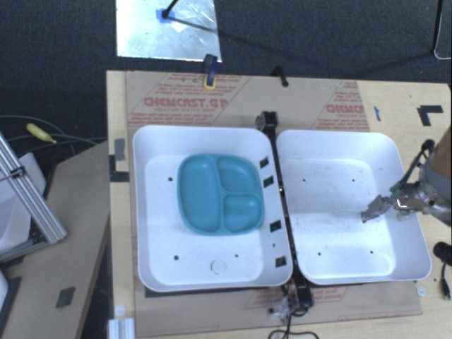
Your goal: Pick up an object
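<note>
Camera view: gripper over right bin's edge

Gripper (374, 210) reaches over right bin (339, 147) near its right wall; jaw state cannot be told. Blue 3-compartment plate (219, 193) lies centred in left bin (152, 154), well apart. Bins rest on cardboard-covered bench (296, 94); dark floor (56, 41) around.

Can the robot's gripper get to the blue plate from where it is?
Probably yes. The gripper is over the right bin, and the blue plate lies open in the left bin with nothing on top. Only the low divider between the bins sits in between.
</note>
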`<action>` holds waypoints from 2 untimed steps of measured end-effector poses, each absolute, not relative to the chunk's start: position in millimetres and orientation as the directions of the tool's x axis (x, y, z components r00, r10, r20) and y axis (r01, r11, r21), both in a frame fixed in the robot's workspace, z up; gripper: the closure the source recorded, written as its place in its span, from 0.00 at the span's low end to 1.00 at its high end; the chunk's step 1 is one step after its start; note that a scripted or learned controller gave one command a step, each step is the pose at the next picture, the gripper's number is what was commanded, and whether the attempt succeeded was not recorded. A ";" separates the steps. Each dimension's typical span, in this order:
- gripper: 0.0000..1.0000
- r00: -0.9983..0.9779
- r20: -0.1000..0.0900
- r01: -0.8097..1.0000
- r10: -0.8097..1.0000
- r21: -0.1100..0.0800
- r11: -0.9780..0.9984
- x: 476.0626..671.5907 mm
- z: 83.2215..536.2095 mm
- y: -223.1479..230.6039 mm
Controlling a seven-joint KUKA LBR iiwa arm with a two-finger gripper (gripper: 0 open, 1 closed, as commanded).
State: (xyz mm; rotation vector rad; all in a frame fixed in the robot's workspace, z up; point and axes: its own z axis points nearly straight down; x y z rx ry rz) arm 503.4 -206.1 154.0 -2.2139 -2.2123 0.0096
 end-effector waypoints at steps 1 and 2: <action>0.00 -0.012 0.000 1.000 1.000 0.007 0.012 614.4 93.9 -167.6; 0.00 -0.002 0.004 1.000 1.000 -0.007 0.002 530.4 83.0 -126.3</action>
